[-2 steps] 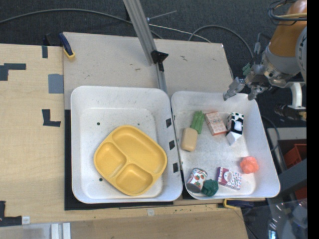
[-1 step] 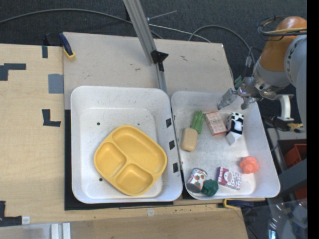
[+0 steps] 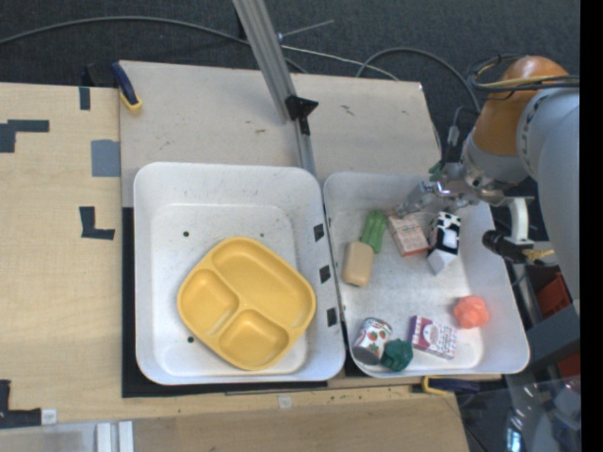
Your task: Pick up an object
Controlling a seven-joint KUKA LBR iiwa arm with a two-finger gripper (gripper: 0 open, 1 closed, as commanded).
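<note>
In the right bin (image 3: 509,347), an orange ball (image 3: 471,311) is seen near the front; it looks soft, light and easily squeezed across its middle. Farther back, the hand (image 3: 433,192) is seen above a small box (image 3: 409,234). Its state cannot be told.

**Illumination and image quality, overhead view**

Even, diffuse overhead light; the white bins (image 3: 236,179) are bright but not blown out. Shadows are soft and short, lying close under the yellow tray (image 3: 247,301). Dark floor (image 3: 377,17) stays dim. Moderate resolution, slight overall softness; small labels are unreadable.
</note>
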